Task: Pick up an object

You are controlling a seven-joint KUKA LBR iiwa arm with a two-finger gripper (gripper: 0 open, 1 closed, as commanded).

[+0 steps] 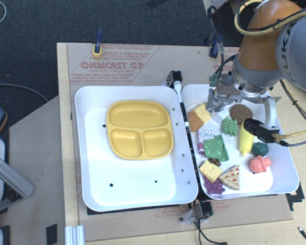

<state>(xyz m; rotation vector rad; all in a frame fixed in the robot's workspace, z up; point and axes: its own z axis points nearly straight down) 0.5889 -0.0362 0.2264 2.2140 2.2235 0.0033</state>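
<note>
My gripper (215, 102) hangs over the back left part of the right bin (285, 180), below the grey and orange arm. Right beneath and in front of it lie a pale yellow wedge (203, 113) and a tan toast piece (195, 121). A brown round cookie (240, 112) lies just to its right. Nothing shows between the gripper's tips. Further forward in the bin are a green toy (229, 125), a yellow bottle (245, 141), a green leafy piece (214, 148), a pink toy (260, 164), a pizza slice (230, 177) and a yellow cheese block (210, 170).
The left bin (92, 177) holds a yellow divided plate (140, 128). In the right bin there are also a white patterned piece (206, 135), purple grapes (214, 187) and a dark green lump (260, 149). A black-studded rim (186, 131) separates the bins.
</note>
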